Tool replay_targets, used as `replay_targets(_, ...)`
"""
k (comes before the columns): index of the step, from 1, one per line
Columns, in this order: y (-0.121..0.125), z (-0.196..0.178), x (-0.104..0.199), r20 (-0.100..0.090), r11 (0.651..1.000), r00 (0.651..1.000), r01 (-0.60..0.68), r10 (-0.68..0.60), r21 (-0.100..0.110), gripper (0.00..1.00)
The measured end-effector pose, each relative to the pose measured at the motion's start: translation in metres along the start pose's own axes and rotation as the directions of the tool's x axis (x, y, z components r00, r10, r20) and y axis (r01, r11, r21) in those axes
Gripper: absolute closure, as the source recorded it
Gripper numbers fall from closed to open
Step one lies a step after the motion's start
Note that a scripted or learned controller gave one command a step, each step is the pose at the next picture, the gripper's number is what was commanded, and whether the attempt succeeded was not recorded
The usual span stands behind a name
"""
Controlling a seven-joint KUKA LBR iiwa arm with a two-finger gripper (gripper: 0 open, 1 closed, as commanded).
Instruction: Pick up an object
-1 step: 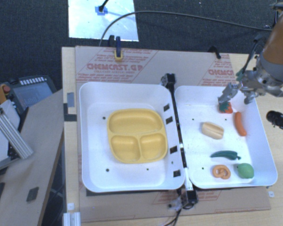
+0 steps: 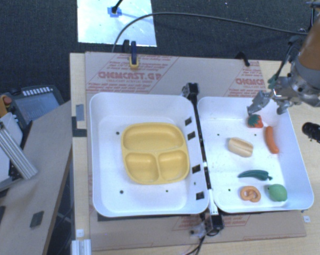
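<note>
My fingers (image 2: 270,104) spread wide, holding nothing, just above the small tomato (image 2: 255,121) at the right bin's (image 2: 301,166) one o'clock.

bins: two, left bin (image 2: 104,158) and right bin (image 2: 298,166)
tray: one (image 2: 153,153)
toy foods: six, among them a carrot (image 2: 271,140) and a pretzel (image 2: 250,194)
</note>
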State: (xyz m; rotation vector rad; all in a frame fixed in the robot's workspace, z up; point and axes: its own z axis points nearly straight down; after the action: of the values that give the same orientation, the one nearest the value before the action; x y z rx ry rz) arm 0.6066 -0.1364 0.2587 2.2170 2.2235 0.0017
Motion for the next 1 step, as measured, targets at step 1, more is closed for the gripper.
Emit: replay_targets(1,0.0001,0.0619,0.0038,-0.001,1.000,1.000,-0.001,0.001,0.004,0.00)
